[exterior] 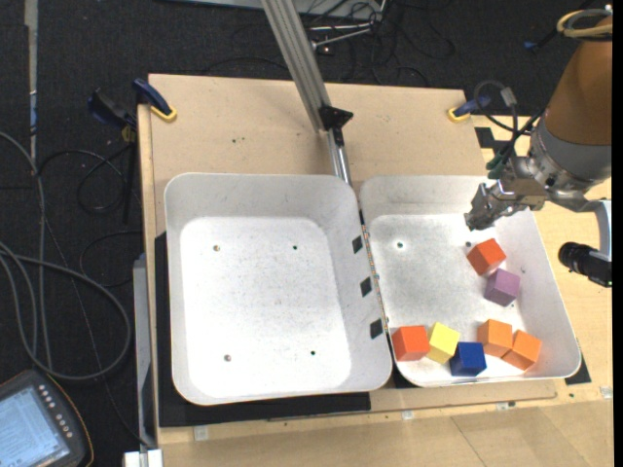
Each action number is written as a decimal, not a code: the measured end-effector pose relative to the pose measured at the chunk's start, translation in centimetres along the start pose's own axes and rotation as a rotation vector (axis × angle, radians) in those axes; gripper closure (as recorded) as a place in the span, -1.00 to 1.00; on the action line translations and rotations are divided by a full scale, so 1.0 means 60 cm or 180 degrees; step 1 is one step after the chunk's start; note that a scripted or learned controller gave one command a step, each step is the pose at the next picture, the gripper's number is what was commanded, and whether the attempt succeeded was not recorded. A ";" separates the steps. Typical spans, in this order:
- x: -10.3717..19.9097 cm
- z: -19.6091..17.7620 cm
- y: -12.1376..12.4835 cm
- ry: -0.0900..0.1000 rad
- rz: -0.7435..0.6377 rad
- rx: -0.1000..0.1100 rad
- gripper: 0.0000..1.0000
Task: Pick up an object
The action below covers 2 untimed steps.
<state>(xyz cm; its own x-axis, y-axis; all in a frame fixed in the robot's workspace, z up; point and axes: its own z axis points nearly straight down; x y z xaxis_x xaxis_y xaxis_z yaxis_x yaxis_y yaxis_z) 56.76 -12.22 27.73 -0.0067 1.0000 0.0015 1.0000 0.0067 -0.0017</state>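
The tool hangs over the right bin near its far right wall; whether it is open or closed cannot be determined. An orange cube lies just below the tool, with a purple cube beyond it. Farther off, along the near wall, sit the red-orange cube, yellow cube, blue cube and two orange cubes.

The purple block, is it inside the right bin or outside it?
Inside. The purple block rests on the floor of the right bin, just below an orange block, within the white rim.
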 end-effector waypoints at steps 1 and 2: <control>0.098 0.004 -0.019 0.0002 -0.0003 -0.0003 1.00; 0.180 0.008 -0.034 0.0001 -0.0004 -0.0003 1.00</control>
<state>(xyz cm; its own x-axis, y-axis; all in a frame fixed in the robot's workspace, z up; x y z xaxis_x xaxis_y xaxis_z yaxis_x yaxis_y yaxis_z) 54.65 -1.42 27.27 -0.0078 1.0000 0.0019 1.0000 0.0078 -0.0010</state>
